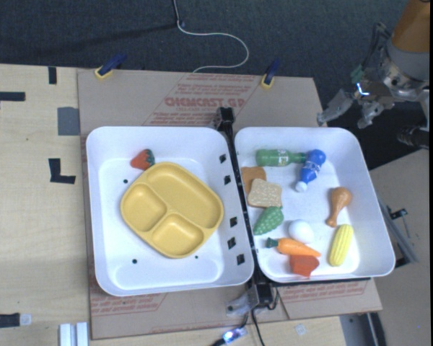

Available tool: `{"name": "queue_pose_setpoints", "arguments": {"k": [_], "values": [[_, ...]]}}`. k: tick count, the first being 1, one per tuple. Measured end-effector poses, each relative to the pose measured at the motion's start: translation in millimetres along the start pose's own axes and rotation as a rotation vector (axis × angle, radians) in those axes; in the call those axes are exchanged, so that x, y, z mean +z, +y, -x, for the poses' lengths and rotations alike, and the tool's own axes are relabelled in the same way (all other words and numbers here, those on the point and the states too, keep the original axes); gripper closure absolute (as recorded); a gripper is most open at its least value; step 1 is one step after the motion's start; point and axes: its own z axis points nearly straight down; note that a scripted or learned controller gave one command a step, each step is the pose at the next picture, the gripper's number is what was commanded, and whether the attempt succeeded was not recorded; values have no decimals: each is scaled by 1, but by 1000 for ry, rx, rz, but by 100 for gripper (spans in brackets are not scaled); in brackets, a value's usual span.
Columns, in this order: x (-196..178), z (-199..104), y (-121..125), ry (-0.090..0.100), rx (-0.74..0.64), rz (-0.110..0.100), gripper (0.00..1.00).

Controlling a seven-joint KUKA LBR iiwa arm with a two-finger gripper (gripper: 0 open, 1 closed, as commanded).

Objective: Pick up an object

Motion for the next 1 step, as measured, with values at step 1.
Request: {"name": "queue_pose_setpoints", "arguments": {"k": [1], "values": [[-9,-1,2,-3,-3,13,0]]}}
